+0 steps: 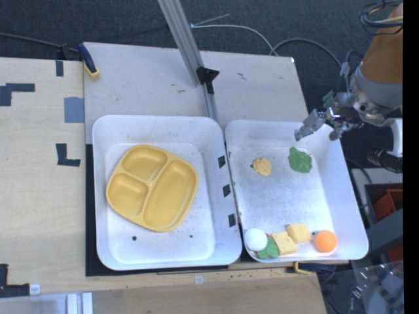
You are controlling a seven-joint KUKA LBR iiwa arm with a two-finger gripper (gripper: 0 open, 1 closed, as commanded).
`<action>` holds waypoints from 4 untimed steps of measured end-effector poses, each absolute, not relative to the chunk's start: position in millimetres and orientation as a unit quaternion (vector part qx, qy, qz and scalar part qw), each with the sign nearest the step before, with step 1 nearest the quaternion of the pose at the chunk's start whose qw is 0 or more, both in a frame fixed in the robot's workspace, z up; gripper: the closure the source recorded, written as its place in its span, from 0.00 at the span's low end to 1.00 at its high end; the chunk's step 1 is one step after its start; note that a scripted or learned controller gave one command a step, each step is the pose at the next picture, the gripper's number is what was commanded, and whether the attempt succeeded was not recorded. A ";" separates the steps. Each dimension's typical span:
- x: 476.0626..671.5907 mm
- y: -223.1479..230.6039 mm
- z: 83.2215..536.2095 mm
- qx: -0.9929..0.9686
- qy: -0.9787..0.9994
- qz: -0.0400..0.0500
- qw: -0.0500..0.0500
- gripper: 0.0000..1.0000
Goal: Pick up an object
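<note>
The green lump (300,160) lies in the right bin (340,195), near its far right corner, on the speckled white floor. It is a small, irregular piece of leafy green colour, with a rumpled outline and a darker edge on its lower side. Nothing touches it.

The hand (317,128) hangs just above and to the right of the lump, over the bin's far rim. Its grey fingers point down and left toward the bin floor. Whether the fingers are parted or together cannot be told from this angle, and nothing is seen between them. Behind it the arm (383,51) rises to the right, with its orange band showing above the wrist.

To the left of the lump, and apart from it, sits a small yellow piece (262,167), rounded and uneven. Along the near edge of the same bin is a cluster: a white ball (255,239) at the near left corner, a green piece (269,250) partly under a yellow block (284,243), a second yellow block (299,232) just beside that, and an orange ball (325,241) furthest right.

The left bin (111,136) holds a yellow divided plate (152,187) with three compartments, lying flat and turned at a slant. Both bins stand side by side on the counter (262,84), where a metal rail (180,28) runs down toward the gap between them.
</note>
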State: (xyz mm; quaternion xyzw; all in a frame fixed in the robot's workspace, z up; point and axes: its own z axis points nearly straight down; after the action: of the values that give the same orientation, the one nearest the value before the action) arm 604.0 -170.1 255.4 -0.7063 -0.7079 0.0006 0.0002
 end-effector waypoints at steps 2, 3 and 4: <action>548.1 -178.4 179.8 -0.707 -0.707 0.003 0.005 0.00; 550.8 -179.1 194.3 -0.707 -0.708 0.000 0.001 1.00; 536.3 -161.7 184.0 -0.707 -0.707 0.001 0.002 1.00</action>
State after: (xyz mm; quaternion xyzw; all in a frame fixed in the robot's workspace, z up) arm 536.3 -161.7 184.0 -0.7067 -0.7075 0.0012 0.0015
